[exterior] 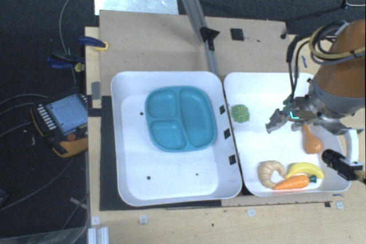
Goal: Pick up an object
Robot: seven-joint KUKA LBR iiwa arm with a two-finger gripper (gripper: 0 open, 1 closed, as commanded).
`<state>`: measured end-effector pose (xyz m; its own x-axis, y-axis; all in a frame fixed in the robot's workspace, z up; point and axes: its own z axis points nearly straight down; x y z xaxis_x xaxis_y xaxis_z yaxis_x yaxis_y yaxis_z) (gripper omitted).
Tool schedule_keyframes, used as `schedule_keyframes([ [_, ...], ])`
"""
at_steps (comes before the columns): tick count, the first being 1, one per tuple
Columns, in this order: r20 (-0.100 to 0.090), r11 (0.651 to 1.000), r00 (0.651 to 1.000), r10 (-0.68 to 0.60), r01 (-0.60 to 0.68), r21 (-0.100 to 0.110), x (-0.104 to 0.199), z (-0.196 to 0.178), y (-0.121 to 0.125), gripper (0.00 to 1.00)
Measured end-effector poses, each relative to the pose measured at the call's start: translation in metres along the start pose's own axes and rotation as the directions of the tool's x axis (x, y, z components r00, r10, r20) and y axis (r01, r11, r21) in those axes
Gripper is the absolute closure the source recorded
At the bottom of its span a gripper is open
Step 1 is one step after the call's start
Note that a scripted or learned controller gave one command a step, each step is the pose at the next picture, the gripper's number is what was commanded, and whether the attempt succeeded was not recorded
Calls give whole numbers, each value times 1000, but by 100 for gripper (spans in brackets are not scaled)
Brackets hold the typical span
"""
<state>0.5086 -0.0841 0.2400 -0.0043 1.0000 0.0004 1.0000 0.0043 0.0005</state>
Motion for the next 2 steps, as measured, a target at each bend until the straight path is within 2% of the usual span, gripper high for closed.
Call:
schedule_keyframes([
  [1,0,1000,1000,0,0,-1,0,-1,0,0],
  [2,0,1000,1000,3,-3,5,1,62,-3,0],
])
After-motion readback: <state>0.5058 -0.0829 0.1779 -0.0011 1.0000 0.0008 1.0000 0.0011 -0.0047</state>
